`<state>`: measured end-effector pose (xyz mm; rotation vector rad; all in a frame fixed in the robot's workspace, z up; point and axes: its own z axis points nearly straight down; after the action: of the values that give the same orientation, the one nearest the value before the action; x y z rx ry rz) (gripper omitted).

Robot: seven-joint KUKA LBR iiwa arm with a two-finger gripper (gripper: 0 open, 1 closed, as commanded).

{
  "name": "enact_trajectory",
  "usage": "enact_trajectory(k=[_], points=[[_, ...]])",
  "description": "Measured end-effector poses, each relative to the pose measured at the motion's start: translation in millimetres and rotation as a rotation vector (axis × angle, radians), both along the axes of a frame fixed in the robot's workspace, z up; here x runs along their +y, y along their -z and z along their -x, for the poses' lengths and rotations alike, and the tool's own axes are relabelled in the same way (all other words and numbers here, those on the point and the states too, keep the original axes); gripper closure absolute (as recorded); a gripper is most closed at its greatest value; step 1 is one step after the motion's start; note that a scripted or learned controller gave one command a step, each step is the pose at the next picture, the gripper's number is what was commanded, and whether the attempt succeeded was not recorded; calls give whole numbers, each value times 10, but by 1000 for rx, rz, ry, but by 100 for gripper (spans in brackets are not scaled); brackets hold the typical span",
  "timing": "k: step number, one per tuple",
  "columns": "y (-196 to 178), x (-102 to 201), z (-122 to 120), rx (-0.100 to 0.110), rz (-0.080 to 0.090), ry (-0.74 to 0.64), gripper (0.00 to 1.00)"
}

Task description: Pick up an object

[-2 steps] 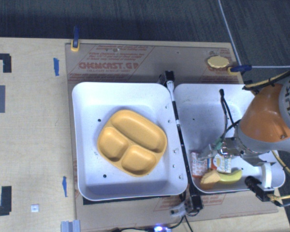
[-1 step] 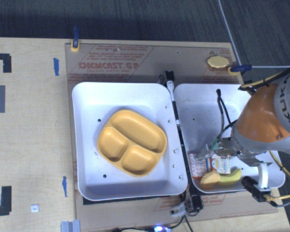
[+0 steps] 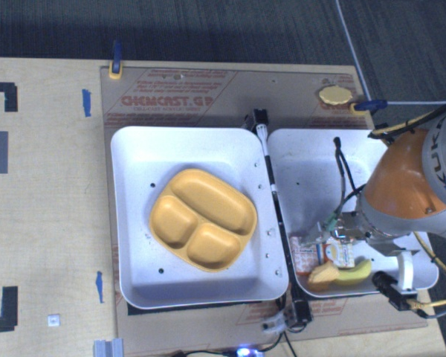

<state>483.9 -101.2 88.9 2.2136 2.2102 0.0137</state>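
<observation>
The end effector (image 3: pixel 340 238), its grip state impossible to tell, hangs low over a banana (image 3: pixel 342 274) at the right bin's (image 3: pixel 312 162) near edge; nothing appears lifted yet.

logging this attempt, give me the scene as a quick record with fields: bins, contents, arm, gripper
left bin: holds a yellow three-compartment tray, tilted in the bin's middle
right bin: holds a banana and a small packet at its near edge
arm: reaches in from the right, over the right bin
gripper: low over the near end of the right bin, just above the banana
grasp: not visible whether anything is held
</observation>
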Motion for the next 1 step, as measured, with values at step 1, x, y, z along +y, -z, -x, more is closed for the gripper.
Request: enact_trajectory(k=[1], points=[[0, 17, 0, -1, 3, 2, 0]])
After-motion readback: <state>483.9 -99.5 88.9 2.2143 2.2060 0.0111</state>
